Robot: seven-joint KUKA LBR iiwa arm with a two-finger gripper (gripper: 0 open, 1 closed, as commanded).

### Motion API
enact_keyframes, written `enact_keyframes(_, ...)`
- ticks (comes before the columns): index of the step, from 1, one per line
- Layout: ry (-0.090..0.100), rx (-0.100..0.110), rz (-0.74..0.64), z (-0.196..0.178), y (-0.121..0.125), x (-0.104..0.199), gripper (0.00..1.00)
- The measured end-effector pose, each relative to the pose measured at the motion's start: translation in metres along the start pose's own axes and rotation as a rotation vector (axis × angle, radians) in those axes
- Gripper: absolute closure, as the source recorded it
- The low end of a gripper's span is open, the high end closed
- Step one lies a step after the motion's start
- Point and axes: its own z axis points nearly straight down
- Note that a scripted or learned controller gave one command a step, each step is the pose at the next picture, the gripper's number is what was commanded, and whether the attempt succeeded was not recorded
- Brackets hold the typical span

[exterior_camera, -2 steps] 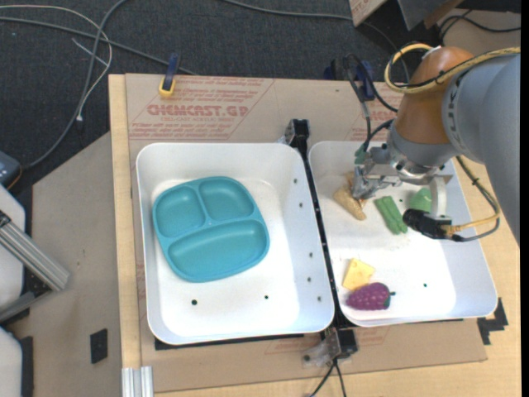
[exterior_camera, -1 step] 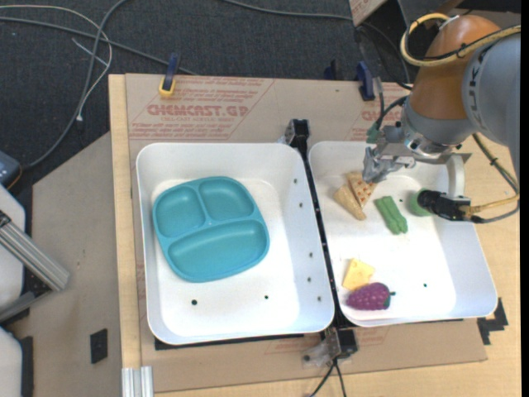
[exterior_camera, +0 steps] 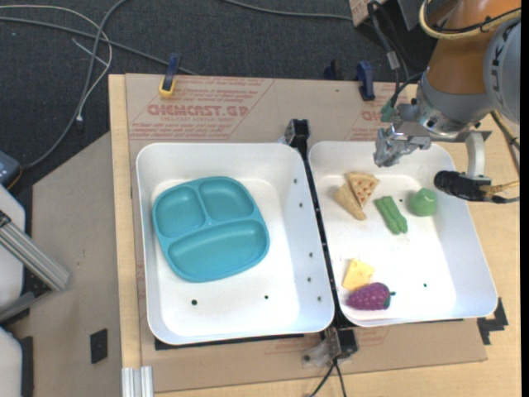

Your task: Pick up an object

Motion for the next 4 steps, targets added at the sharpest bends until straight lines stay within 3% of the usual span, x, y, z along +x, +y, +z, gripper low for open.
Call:
enact_keyframes(1, 0.000, 0.000, 0.000, -0.055, 0.002, 0.000, 1.00)
enact_keyframes(2, 0.003, 0.007, -0.004, -0.051, 0.007, 0.057, 1.00)
enact_keyframes(4, 0.004, 0.013, -0.005, -0.008, -0.006, 0.169, 1.00)
